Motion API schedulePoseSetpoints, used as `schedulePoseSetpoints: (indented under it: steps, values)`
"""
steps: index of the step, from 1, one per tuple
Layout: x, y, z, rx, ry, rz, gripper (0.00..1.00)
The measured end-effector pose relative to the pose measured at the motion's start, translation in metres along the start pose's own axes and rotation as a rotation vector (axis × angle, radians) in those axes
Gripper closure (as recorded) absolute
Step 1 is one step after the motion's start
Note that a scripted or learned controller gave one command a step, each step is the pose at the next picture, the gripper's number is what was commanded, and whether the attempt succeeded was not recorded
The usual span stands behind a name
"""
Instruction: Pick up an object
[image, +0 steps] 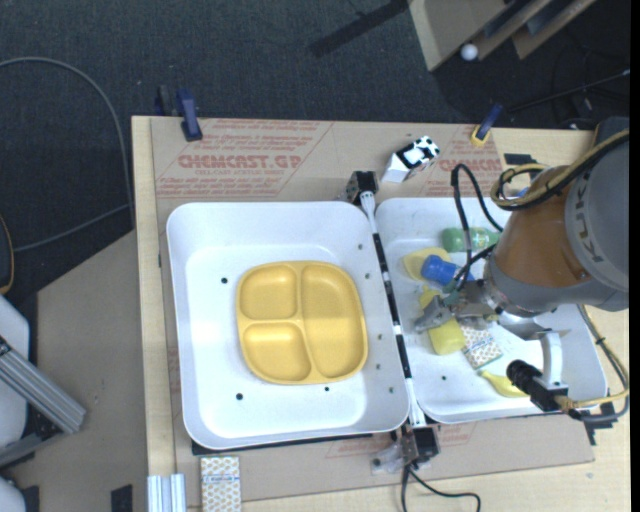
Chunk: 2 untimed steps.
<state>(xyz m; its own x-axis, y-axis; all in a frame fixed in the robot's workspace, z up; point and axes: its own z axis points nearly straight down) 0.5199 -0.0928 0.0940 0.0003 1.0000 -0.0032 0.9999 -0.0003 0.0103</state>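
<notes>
**pick not yet made: gripper low among the clutter in the right bin**

view from above at a slant, onto two shallow white bins side by side on a bench. in the left bin (200, 300), a yellow divided plate (300, 322) with three compartments, well apart from the arm.

in the right bin (400, 225), a small crowd of items. a green object (462, 240) near the far wall, a blue object (437, 268) just in front of it, and a yellow piece (417, 265) beside the blue one. nearer the middle, a yellow block (447, 338), with a patterned card (483, 348) just beside or touching it. towards the near wall, a curved yellow piece (497, 381).

grey arm (535, 250) with an orange band, reaching in from the right, low over the right bin. gripper (437, 315) down at item level, between the blue object and the yellow block. close to the block, perhaps touching; cannot tell which. cannot tell whether spread or closed: too small and dark against the clutter. nothing visibly held.

judged from this: reach into the bin looks done, no item lifted. left to do: close on one item, likely the yellow block or the blue object, then raise it clear of the bin. some risk of a miss, with the items packed so close together.
</notes>
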Motion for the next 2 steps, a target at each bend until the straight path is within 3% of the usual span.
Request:
schedulePoseSetpoints:
  steps: [1,2]
  values:
    - [0.000,0.001,-0.010,-0.001,0.000,0.001,1.00]
    - [0.125,0.059,-0.091,0.010,0.005,-0.002,1.00]
